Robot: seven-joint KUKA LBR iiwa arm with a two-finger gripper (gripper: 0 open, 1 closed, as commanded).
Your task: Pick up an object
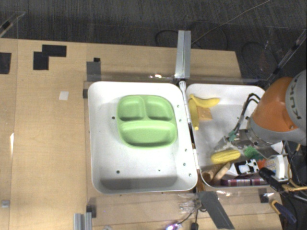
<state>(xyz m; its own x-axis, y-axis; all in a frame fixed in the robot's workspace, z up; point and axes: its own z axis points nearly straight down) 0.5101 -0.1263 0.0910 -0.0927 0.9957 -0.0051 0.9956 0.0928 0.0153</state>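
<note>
The right bin (225,92) holds a yellow banana-shaped toy (200,108) at its far left, with a tan piece on it. Along the bin's near edge lie a yellow corn-like object (225,156), a green item (250,152), a brown stick-like piece (221,171), a black-and-white object (248,166) and a dark marker-like tube (240,181). My gripper (235,139) hangs low over the near right part of this bin, just above the yellow corn-like object. The orange band (273,110) of the arm covers the bin's right side.
The left bin (103,171) carries a green divided tray (145,120) in its middle. A metal post (183,54) stands behind the wall between the bins. Cables (216,30) run over the dark floor beyond the bench, and black patches (48,55) mark the wooden top at left.
</note>
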